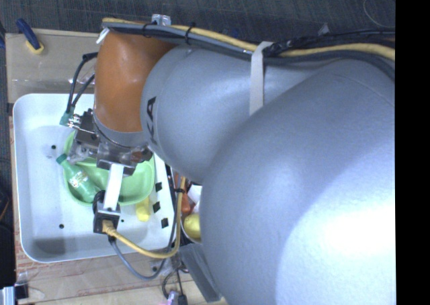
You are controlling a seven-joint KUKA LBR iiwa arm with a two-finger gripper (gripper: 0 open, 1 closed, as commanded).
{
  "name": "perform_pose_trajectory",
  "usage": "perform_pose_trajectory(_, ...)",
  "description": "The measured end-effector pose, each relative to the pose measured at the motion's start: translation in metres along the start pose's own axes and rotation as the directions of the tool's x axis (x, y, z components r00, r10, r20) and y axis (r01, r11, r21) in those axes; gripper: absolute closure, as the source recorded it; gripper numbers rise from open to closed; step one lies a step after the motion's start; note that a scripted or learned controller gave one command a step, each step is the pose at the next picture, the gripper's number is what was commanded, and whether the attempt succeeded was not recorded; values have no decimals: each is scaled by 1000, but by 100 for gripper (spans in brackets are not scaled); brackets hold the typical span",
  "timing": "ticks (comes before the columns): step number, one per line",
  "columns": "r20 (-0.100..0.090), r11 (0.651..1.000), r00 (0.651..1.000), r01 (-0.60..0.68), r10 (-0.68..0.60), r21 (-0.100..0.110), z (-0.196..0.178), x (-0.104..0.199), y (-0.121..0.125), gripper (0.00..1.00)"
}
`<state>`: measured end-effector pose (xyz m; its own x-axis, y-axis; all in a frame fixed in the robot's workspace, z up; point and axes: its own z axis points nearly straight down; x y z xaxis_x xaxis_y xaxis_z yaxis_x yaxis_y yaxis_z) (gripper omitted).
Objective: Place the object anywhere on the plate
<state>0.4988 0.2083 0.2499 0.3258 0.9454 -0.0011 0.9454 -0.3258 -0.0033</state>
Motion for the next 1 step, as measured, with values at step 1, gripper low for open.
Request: perform_pose_trajectory(1, 1, 1000, 1000, 29, -29, 1, 5, -11, 65, 0)
